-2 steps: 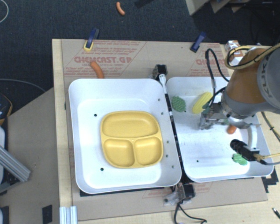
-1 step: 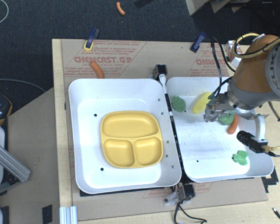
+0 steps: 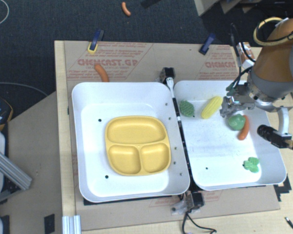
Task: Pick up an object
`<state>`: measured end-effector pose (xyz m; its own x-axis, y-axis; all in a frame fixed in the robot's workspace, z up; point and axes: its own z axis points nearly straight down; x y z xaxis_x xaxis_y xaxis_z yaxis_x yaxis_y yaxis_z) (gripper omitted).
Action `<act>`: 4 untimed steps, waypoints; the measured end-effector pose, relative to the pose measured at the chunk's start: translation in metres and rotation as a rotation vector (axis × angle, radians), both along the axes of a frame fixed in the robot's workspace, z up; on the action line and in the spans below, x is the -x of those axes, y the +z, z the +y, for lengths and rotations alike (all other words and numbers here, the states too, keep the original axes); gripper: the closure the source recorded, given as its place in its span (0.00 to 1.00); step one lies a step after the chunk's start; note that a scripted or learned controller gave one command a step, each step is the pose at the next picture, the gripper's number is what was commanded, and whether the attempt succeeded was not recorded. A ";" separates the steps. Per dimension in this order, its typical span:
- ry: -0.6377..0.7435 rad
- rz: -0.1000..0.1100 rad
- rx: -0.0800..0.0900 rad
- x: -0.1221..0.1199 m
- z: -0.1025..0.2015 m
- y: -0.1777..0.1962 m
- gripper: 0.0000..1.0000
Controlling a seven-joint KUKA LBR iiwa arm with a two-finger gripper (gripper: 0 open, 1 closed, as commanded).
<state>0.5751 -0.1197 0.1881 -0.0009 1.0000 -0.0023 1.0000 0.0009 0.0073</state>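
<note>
In the right bin (image 3: 219, 172) lie several toy foods: a yellow corn cob (image 3: 211, 107), a leafy green piece (image 3: 187, 108), a round green piece (image 3: 236, 122), an orange sausage shape (image 3: 243, 129) touching it, and a small green piece (image 3: 252, 165) near the front right. My gripper (image 3: 233, 109) hangs at the bin's back right, just above the round green piece and right beside the corn cob's right end. Nothing is visibly held in it. The arm's wrist hides the bin's far right corner.
The left bin (image 3: 88, 130) holds a yellow divided plate (image 3: 136, 144). An orange sausage (image 3: 102, 72) lies on the cardboard behind the left bin. Clamps (image 3: 94, 42) (image 3: 206, 44) sit at the board's back edge. A black fitting (image 3: 275, 135) juts over the right bin's right rim.
</note>
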 end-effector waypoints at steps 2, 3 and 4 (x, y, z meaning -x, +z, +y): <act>0.002 0.011 -0.004 0.022 0.043 0.029 1.00; 0.003 0.011 -0.005 0.054 0.083 0.036 1.00; 0.003 0.012 -0.005 0.079 0.123 0.041 1.00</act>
